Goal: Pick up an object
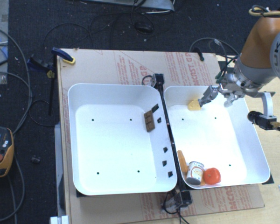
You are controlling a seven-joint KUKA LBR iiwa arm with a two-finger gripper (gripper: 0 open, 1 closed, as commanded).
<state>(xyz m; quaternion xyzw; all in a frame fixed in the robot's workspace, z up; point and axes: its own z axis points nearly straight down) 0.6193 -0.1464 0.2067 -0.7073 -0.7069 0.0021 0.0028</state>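
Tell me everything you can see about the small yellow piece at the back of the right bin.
The yellow piece is a small pale-yellow lump, roughly wedge-shaped, matte like foam or plastic food. It lies on the floor of the right bin near the back wall, far from the other items at the front corner. One dark finger of the gripper reaches down to its right edge and seems to touch it, but the piece is not seen between the fingers. Finer detail is too small to tell.

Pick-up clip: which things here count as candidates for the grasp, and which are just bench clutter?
Job: gripper; yellow piece beside it; can, tomato, carrot in right bin; brown block in left bin.

Clutter: clamp, cables, handheld pendant.
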